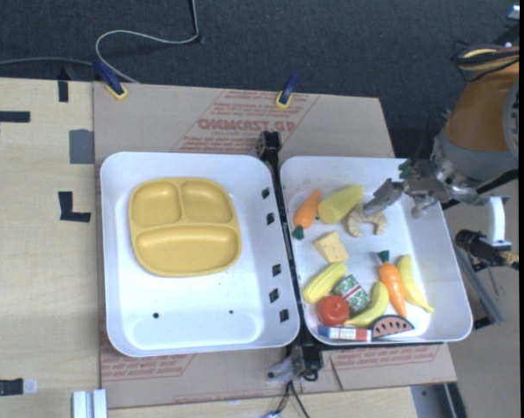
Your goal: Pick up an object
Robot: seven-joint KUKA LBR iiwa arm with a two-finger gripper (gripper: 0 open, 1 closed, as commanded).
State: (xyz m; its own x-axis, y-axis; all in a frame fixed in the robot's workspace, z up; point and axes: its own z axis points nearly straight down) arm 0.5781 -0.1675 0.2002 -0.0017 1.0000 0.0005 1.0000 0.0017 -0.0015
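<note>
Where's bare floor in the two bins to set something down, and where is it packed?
Left bin: a bare strip between the yellow divided plate and the near rim. Right bin: a small bare patch in the far corner, above the carrot. Its near half is packed: corn, tomato, banana.

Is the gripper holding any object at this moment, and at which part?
It cannot be told. The gripper is low in the right bin, just above a pale toy, but no object shows between its fingers.
</note>
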